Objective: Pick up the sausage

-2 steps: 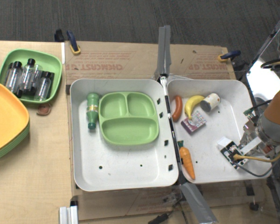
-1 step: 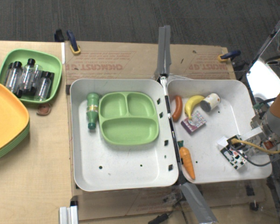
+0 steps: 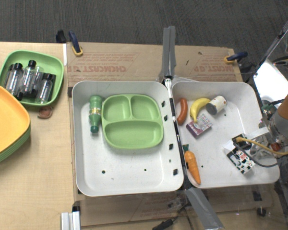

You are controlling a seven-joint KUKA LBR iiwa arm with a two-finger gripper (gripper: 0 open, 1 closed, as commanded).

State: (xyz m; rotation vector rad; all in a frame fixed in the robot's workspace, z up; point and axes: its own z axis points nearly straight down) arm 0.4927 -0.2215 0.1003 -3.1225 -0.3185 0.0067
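From the overhead camera view, the reddish-brown curved sausage (image 3: 182, 110) is lying against the upper left wall of the right shallow white bin (image 3: 230, 174), just beside a yellow banana (image 3: 198, 107). Near the bin's lower right, the black-and-white two-finger gripper (image 3: 241, 157) is hanging well apart from it; whether it is spread or pressed together, I cannot tell. Judging ahead, it should be crossing leftward and straddling the sausage's narrow width, avoiding the wall.
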